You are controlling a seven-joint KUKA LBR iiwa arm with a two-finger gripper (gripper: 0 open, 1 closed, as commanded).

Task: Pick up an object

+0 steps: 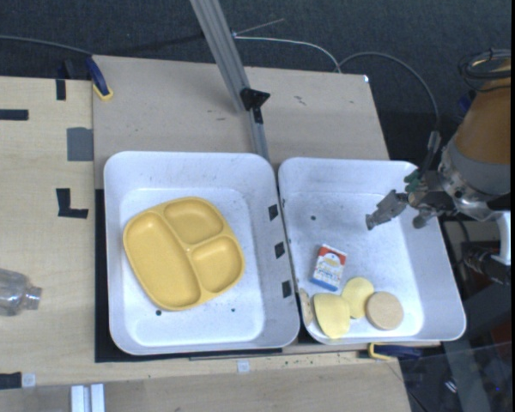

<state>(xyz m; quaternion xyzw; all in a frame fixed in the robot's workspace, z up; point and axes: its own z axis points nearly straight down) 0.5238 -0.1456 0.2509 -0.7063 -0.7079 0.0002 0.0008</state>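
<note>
The right bin (429, 264) holds a small white carton with red and blue print (329, 267) near its middle front. Two pale yellow pieces (330, 314) (358, 293) and a tan round disc (384, 310) lie together in its front corner. My gripper (401, 215) hangs over the right bin's back right part, above and to the right of the carton. Its two dark fingers (380, 215) stand apart, open, with nothing between them. The grey arm with the orange band (485, 136) reaches in from the right edge.
In the left bin (120, 187) lies a yellow divided plate (183, 251). A slanted metal pole (223, 41) runs down to the bins' back edge. A clear plastic bottle (4, 292) lies on the bench at far left. Cables cross the back.
</note>
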